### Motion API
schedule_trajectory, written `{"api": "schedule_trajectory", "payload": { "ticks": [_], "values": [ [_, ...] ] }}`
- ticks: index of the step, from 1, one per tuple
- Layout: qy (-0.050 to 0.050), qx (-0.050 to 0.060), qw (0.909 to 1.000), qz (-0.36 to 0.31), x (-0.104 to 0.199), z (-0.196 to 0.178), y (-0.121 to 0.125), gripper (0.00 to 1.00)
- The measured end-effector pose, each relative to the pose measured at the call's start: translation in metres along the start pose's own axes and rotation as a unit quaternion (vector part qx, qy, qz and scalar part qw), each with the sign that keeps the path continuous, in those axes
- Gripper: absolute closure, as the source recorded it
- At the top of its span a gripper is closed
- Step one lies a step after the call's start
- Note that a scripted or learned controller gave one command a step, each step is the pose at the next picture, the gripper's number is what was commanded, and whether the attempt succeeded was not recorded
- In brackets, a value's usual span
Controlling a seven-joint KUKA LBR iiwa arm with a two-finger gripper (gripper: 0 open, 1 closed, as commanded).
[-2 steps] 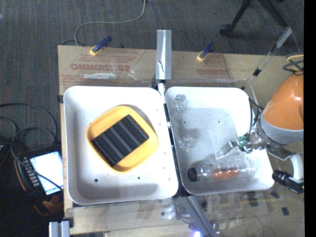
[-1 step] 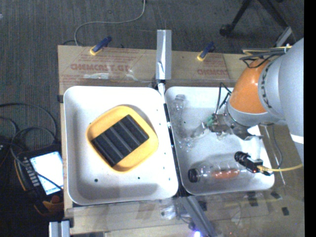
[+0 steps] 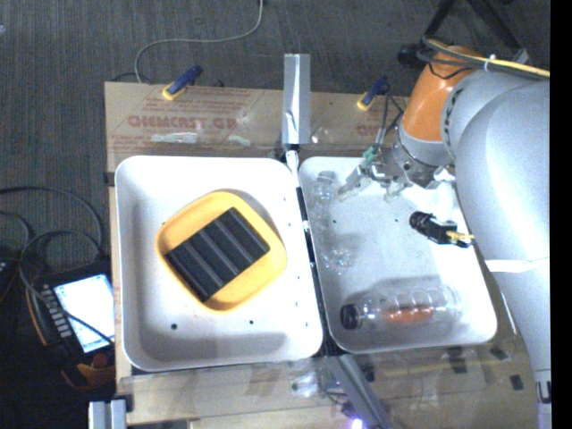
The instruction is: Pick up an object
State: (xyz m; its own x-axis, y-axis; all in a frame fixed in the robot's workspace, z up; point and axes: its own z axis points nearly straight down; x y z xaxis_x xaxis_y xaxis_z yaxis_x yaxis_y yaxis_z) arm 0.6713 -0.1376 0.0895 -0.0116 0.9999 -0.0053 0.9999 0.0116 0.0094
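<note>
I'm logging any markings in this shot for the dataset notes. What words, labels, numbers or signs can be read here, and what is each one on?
"CHEMCAST GP", as best it reads, in faded red print on the cardboard sheet under the bins; the last letters are unsure.
The lit screen of the handheld unit at the lower left: too small and blurred to read.
The clear bottle in the right bin: no label can be read.

The arm [image 3: 509,195] is a bulky, smooth, pale grey rounded shell at the frame's right, with an orange band [image 3: 431,101] above the wrist, a yellow cable [image 3: 500,61] over it, and small metallic jaws.
</note>
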Motion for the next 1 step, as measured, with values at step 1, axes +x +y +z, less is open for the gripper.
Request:
{"api": "schedule_trajectory", "payload": {
  "ticks": [1],
  "values": [
    [0.0, 0.005, 0.9949, 0.1, -0.0876, -0.0854, -0.0122, 0.0]
  ]
}}
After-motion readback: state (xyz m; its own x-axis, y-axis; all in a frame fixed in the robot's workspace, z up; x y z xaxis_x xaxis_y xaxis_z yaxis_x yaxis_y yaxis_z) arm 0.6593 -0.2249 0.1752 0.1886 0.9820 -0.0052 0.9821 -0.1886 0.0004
